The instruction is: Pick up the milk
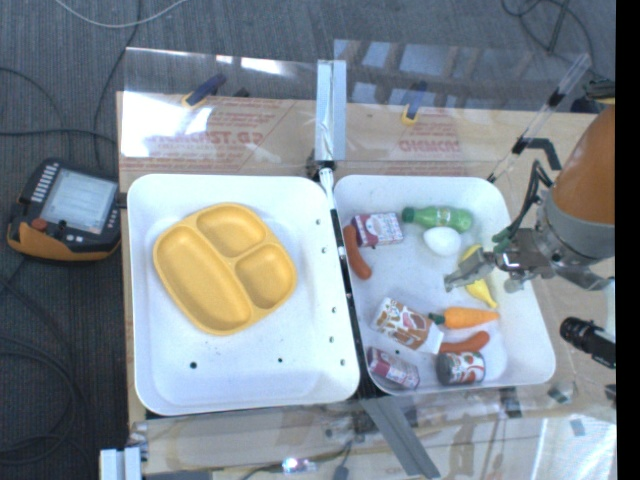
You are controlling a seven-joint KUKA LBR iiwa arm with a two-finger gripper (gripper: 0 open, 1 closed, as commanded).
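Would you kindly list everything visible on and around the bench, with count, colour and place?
White bins: 2, side by side on the bench.
Divided plate: 1, yellow, left bin.
Milk carton: 1, white with red print, right bin, lower middle.
Small carton: 1, maroon and white, right bin, top left.
Sausages: 2, red, one at the left wall, one at the bottom right.
Bottle: 1, green, top.
Egg: 1, white, below the bottle.
Carrot: 1, orange, right.
Banana: 1, yellow, under the gripper.
Cans: 2, red-labelled, bottom.
Pendant: 1, orange-black, floor left.
Gripper: 1, grey, over the right bin.
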